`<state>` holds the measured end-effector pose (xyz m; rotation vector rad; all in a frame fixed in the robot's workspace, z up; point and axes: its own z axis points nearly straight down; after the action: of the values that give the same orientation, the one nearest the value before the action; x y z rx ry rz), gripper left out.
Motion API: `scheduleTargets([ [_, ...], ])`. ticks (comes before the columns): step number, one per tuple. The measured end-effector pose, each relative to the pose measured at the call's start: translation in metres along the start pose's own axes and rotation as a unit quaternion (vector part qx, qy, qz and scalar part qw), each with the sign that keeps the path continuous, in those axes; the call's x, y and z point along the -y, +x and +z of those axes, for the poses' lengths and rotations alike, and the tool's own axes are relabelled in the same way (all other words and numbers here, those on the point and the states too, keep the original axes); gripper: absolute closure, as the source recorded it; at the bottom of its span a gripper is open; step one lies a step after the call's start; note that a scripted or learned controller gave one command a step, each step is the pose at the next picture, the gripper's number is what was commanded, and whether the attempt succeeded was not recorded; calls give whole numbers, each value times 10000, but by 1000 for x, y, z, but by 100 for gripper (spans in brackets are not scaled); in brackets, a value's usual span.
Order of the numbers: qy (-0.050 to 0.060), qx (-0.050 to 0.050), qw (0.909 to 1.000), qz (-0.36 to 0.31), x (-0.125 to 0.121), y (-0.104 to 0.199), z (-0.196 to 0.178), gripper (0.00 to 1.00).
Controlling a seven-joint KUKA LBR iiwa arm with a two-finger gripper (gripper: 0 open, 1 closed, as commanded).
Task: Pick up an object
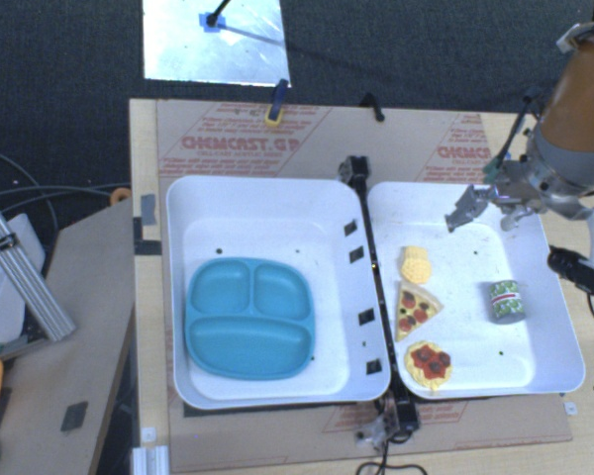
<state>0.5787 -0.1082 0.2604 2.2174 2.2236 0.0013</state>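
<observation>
— Dark carpet is seen behind a bench topped with printed cardboard, on which two shallow white bins are set side by side. What is carried in them?

— A blue divided plate point(247, 318) is laid in the left bin point(208, 201). In the right bin point(554, 359), four small things are found: a yellow ridged piece point(414, 263), a pizza slice point(416, 309), a round plate of spaghetti point(428, 362) and a small can point(507, 301) lying on its side.

— And the gripper?

— The gripper point(487, 208) is hung over the far part of the right bin, its two fingers spread apart, and nothing is seen between them.

— Where are the objects relative to it?

— All four are placed nearer the camera than the gripper. The yellow piece is nearest, a little towards the divider; the pizza slice and the spaghetti are lined up beyond it; the can is set apart, towards the outer wall.

— How would they be handled?

— All are judged to be light, stiff plastic toys, not fragile. The flat pieces offer little height, so thin edges would have to be caught. The can is judged the best choice: it could be closed on across its round body, though it may roll or slip if it is nudged first.
</observation>
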Motion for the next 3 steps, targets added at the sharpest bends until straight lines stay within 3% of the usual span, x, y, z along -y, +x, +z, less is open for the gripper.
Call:
scheduleTargets([
  [1,45,-21,10000,-25,52,62,75,0],
  [2,-5,-36,10000,-74,49,199,62,0],
  [3,40,-16,10000,-42,66,273,133,0],
])
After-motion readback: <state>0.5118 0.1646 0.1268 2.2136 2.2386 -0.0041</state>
